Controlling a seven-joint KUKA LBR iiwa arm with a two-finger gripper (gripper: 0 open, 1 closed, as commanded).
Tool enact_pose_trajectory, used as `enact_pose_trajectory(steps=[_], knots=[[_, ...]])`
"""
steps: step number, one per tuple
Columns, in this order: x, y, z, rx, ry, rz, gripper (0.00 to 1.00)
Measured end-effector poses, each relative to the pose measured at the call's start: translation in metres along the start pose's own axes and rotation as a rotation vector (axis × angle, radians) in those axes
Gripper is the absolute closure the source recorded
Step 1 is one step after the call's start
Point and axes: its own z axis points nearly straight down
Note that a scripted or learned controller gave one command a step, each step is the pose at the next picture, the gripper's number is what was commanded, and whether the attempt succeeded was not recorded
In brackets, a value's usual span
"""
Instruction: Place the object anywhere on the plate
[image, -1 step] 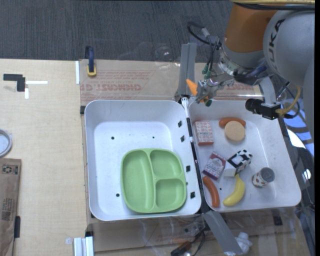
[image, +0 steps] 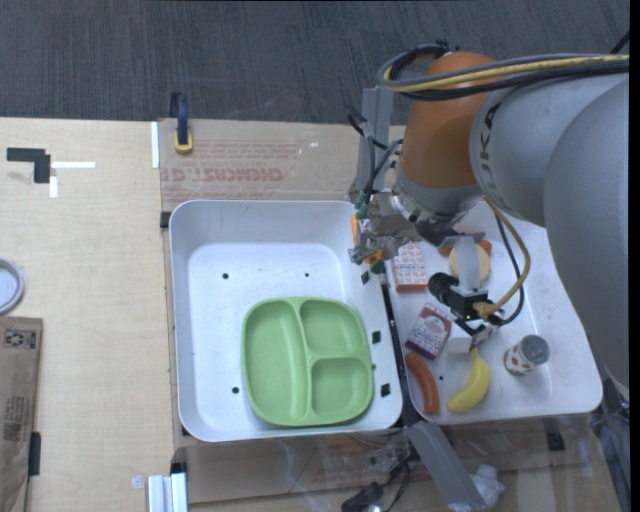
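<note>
hovering over the bins' shared wall, gripper (image: 372, 248) fingers' state unreadable, so any carried object could snag there short of the green plate (image: 308, 360).

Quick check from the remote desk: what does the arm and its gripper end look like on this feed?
The arm is bulky, rounded and grey, with an orange band above the wrist. Black and yellow cables run along its top and loop beside it. The gripper is a small dark metal assembly.
</note>
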Motion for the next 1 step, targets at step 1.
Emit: enact_pose_trajectory(steps=[1], knots=[[0.0458,-0.0631,-0.0003,0.0,0.0,0.137,1.0]])
